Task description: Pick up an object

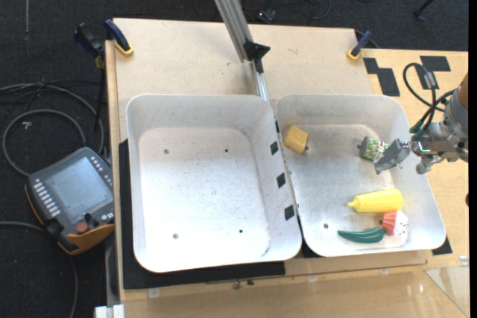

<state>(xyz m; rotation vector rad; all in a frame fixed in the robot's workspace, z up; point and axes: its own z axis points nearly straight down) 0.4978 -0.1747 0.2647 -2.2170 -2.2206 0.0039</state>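
The right bin (417, 132) holds a yellow block (296, 138) near its left wall. A small green and grey object (369, 147) lies toward the right. Near the front lie a yellow bottle-shaped toy (376, 200), a green pepper (363, 234) and a red and white piece (396, 223). My gripper (408, 159) reaches in over the right rim, just right of the green and grey object. It is open, with one finger (389, 155) close beside that object and nothing between the fingers.
The left bin (134, 160) sits beside the right one, with a raised divider (285, 175) where they meet. A metal pole (227, 0) slants over the back of the bench. A teach pendant (71, 194) lies on the floor to the left.
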